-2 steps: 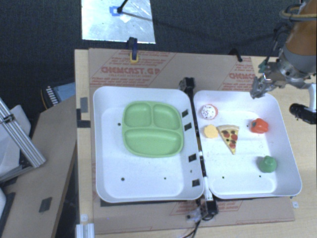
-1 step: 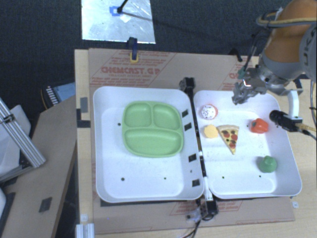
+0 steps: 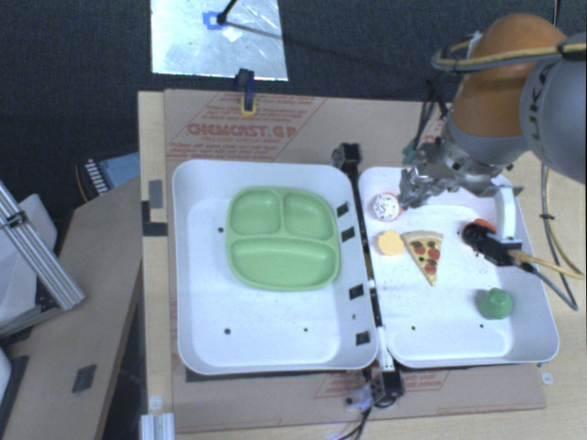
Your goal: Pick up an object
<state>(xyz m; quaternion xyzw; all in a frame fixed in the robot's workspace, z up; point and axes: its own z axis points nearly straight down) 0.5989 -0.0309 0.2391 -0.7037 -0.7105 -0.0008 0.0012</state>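
Your arm (image 3: 514,90) hangs over the right bin (image 3: 440,324), jaws just beside the doughnut (image 3: 385,207) at its back-left corner; parted or closed, I cannot tell. Centre over the doughnut before you drop straight down.

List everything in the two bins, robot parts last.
green divided plastic plate: one, green, middle of left white bin
round white-and-pink toy doughnut: one, white and pink, far left of right white bin
toy pizza slice: one, tan with red spots, middle of right bin
yellow toy wedge: one, yellow, just left of pizza slice
green rounded toy: one, green, right bin's near right
claw: one, grey, over right bin's far edge
arm: one, grey and orange, from right
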